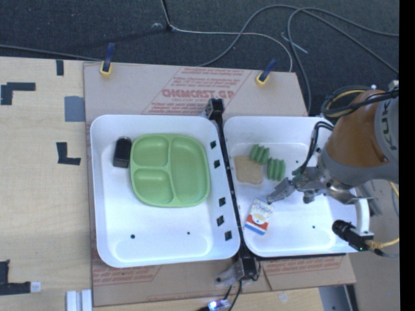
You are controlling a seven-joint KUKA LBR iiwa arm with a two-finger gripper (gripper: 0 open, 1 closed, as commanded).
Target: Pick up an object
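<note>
The right bin [305, 238] holds a tan flat piece [248, 170], two green ridged pieces [260, 153] [277, 168] and a small white carton with red and blue print [259, 217]. My gripper [293, 195] hangs low over the middle of this bin, right of the tan piece and up-right of the carton. Its fingers stand open, and nothing is between them. One fingertip [273, 197] points left toward the carton's upper edge without touching it.
In the left bin [104, 193] lie a green divided plate [170, 170] and a small black object [122, 152] at its left. A black divider [224, 180] runs between the bins. Cables trail behind the bench.
</note>
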